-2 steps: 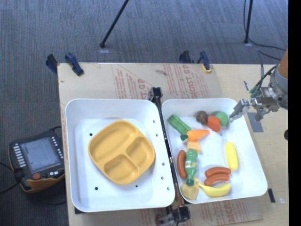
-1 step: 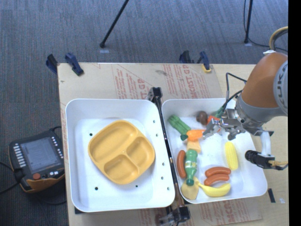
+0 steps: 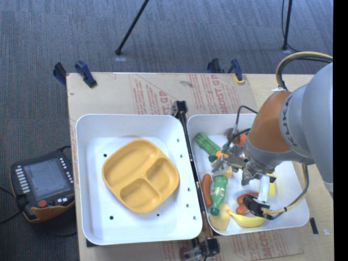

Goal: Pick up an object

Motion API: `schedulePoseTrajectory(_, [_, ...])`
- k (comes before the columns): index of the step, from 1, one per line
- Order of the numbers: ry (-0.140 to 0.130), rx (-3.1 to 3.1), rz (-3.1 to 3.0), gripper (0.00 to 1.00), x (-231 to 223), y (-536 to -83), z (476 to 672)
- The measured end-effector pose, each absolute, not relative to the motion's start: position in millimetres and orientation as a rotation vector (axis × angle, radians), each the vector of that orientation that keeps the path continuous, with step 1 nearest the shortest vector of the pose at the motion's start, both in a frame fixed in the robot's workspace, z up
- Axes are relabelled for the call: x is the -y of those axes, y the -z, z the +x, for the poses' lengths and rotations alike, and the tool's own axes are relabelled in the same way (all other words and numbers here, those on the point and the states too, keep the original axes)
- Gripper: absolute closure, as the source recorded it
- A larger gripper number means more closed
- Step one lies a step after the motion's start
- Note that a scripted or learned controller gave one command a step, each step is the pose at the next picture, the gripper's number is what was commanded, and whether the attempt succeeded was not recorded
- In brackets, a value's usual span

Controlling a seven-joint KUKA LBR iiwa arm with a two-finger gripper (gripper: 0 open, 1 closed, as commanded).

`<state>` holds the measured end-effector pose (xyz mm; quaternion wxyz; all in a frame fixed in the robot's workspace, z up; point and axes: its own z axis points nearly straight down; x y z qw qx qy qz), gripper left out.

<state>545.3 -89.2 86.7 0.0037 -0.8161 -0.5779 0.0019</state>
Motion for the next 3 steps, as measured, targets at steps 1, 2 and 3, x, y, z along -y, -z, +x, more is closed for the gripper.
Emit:
schedulePoseTrajectory(1, [-0.007,1.805,-2.558,1.00,89.4,-96.1,545.1])
schedulePoseTrajectory(2, [-0.007,1.803,-2.559,0.00,89.4,-96.1,545.1])
schedulePoseTrajectory(3, [-0.010,1.801,-2.556,1.00,89.0,-105.2,544.8])
